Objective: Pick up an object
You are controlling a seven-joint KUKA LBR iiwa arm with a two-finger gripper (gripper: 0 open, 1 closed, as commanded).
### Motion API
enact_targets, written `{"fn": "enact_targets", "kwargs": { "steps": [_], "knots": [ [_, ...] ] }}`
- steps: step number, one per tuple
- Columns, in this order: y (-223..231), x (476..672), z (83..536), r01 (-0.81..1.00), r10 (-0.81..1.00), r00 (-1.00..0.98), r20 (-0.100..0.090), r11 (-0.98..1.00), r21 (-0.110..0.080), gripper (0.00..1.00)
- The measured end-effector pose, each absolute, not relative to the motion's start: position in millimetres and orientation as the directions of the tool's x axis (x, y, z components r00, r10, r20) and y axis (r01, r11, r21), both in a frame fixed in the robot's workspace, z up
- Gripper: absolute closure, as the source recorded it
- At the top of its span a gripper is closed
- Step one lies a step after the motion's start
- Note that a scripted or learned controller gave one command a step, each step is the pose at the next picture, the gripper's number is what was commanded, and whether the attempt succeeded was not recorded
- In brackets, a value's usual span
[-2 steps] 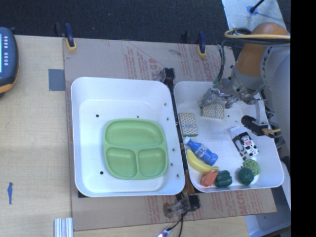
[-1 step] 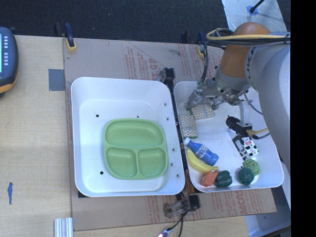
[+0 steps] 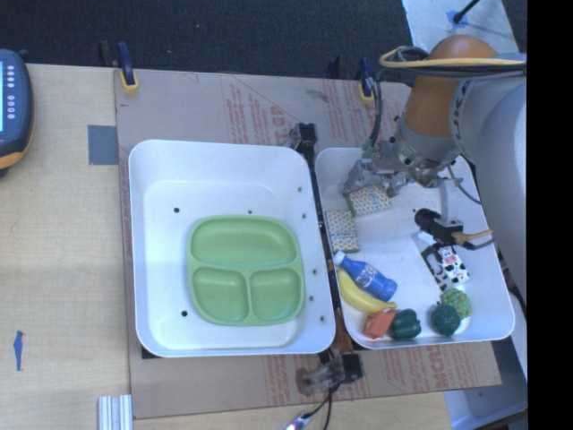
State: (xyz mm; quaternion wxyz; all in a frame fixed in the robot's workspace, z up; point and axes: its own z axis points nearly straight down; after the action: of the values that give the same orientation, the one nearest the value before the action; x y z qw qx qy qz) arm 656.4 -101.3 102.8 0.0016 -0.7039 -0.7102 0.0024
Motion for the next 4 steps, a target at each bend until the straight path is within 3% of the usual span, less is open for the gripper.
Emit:
{"fn": "enact_targets", "kwargs": {
  "steps": [1,2,3,4],
  "knots": [
    [-42,604.3,198,1.000,1.000,-0.009,0.003,0.009,0.004,1.00],
    [-102,593.7,109,1.000,1.000,0.000,-0.002,0.000,-0.011,1.00],
    [-99,596.0,114,1.000,1.000,-0.004,-0.001,0.004,-0.004,0.00],
    [-133,658.6,91,1.000,1.000,-0.005,-0.002,0.005,0.002,0.00]
  ]
}}
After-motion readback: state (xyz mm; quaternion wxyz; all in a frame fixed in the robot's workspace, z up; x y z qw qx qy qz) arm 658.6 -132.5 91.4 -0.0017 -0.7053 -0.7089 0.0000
